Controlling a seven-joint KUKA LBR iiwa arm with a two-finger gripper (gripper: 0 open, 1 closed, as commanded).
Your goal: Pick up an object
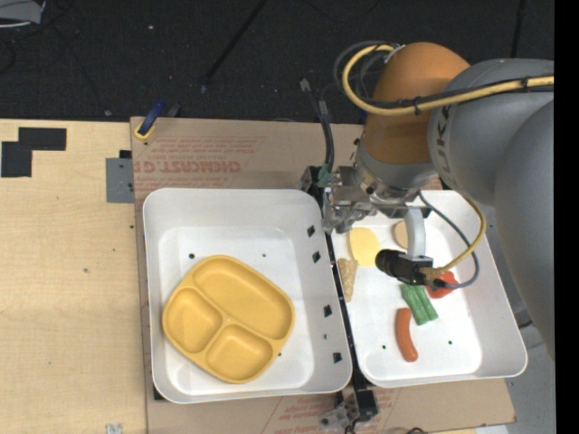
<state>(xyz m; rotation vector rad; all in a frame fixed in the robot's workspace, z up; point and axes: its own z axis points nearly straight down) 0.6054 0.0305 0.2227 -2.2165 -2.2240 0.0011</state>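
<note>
- Gripper [347, 208] over right bin's [493, 355] far-left corner; open or closed: cannot tell.
- Yellow slice [363, 245] just beside, flat, likely tricky to pinch.
- Orange sausage [406, 334] nearer front, lying clear: centre above, close across narrow width.

You're looking down through one fixed camera mounted above the bench [63, 287], tilting at a slant rather than pointing straight down. It's facing both white bins, with the left bin [158, 242] sitting near frame centre and the right bin [488, 333] sitting right of it. The arm [488, 143] is occupying the upper right and blocking the right bin's far edge. You're viewing from mid-range, with both bins fitting in frame, cardboard [226, 152] showing behind them and dark floor [136, 43] running along the top.
</note>
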